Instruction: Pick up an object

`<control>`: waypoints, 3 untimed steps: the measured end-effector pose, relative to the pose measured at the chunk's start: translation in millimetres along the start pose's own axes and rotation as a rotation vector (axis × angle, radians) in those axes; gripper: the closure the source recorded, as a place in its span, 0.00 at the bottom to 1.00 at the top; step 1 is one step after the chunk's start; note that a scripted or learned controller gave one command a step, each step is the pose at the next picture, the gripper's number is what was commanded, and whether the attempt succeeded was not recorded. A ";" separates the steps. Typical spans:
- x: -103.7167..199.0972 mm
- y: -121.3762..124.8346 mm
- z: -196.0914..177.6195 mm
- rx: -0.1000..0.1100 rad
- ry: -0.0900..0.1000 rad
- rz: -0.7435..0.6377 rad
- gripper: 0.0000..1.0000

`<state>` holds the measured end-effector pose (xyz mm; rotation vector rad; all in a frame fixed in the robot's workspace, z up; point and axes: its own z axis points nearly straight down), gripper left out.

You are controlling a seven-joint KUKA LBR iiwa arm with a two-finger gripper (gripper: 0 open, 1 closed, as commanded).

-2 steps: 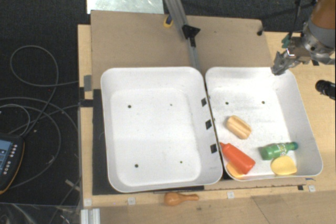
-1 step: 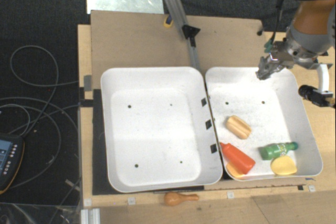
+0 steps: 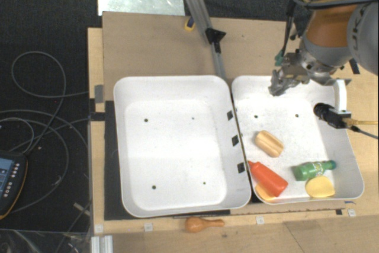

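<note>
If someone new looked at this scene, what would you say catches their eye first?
Probably the arm's orange band at upper right, with the gripper hanging over the far end of the right bin. Next, the bright cluster in that bin's near end: a tan roll, an orange-red piece, a green bottle and a yellow piece. A small orange object lies on the bench before the bins.

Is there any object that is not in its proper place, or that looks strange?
Yes. A small orange pear-shaped object lies on the bench outside both bins, just below the left bin. The other items, such as the green bottle, lie inside the right bin.
</note>
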<state>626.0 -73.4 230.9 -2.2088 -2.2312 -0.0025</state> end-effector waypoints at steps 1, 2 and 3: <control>44.8 -14.0 -7.6 -0.001 0.000 0.000 1.00; 92.7 -38.6 -15.6 0.000 0.000 0.000 1.00; 143.4 -59.2 -0.1 0.001 0.000 0.000 1.00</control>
